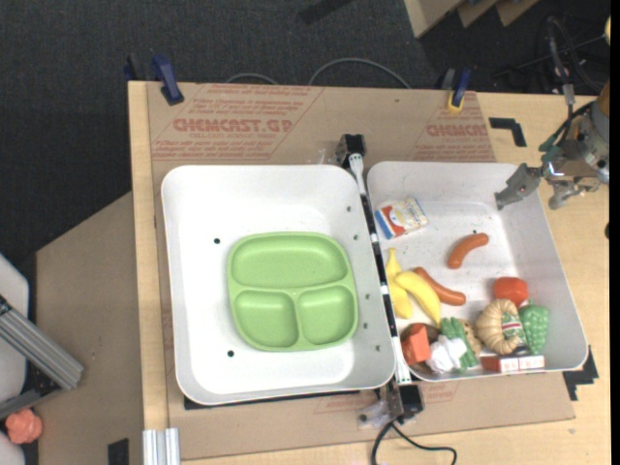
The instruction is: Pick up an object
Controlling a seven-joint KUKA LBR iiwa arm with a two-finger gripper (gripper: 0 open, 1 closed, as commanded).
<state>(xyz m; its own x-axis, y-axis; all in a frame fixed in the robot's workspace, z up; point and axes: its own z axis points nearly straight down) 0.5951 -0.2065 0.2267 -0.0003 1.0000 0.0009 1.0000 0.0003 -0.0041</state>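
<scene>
The right bin (455, 180) holds several toy foods: a small white, red and blue carton (402, 217), an orange sausage (468, 250), yellow bananas (411, 294) with a second sausage (443, 287) beside them, a red tomato (511, 290), a braided bread (498, 325), a green vegetable (534, 325) and a red and white box (514, 363). My gripper (539, 190) hangs over the bin's far right rim, open, with nothing between its fingers. It is well apart from the food, up and to the right of the orange sausage.
The left bin (194, 260) carries a green divided plate (291, 291). A black clip (352, 149) sits where the two bins meet at the back. Blue clamps (167, 77) hold the cardboard sheet at its far edge.
</scene>
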